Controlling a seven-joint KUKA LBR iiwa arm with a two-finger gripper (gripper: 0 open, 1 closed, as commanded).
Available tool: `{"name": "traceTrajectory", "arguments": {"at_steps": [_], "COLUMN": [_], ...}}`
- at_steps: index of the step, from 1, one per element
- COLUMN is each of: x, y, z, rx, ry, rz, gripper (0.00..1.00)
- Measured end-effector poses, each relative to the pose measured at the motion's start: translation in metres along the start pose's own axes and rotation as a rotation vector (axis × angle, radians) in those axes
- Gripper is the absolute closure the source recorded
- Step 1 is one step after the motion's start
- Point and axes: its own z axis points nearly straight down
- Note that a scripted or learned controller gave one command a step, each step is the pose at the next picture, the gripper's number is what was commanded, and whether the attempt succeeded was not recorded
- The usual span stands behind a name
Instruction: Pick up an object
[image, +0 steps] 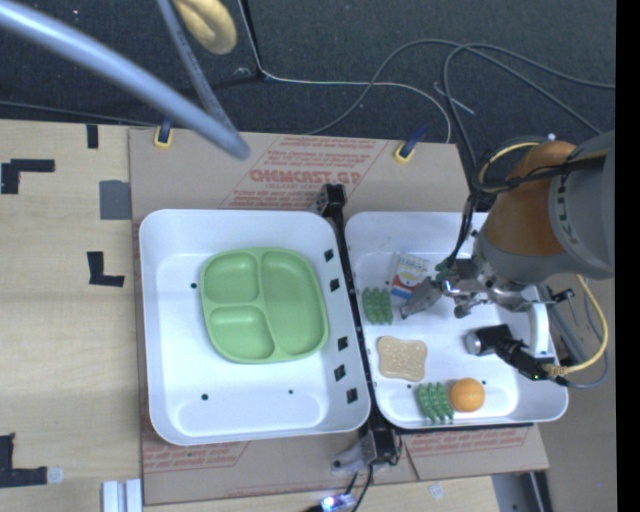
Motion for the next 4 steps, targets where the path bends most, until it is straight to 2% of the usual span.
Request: {"name": "traceTrajectory", "arguments": {"at_steps": [1, 2, 3, 4], "x": [0.000, 0.000, 0.000, 0.001], "y": [0.000, 0.001, 0.004, 0.006], "z": [0.045, 0.032, -0.010, -0.073], "rx": [-0.005, -0.008, -0.007, -0.009], "ry": [-0.002, -0.003, 0.000, -0.001], "rz": [-0.002, -0.002, -0.001, -0.002], "gripper": [0.00, 1.00, 1.00, 1.00]}}
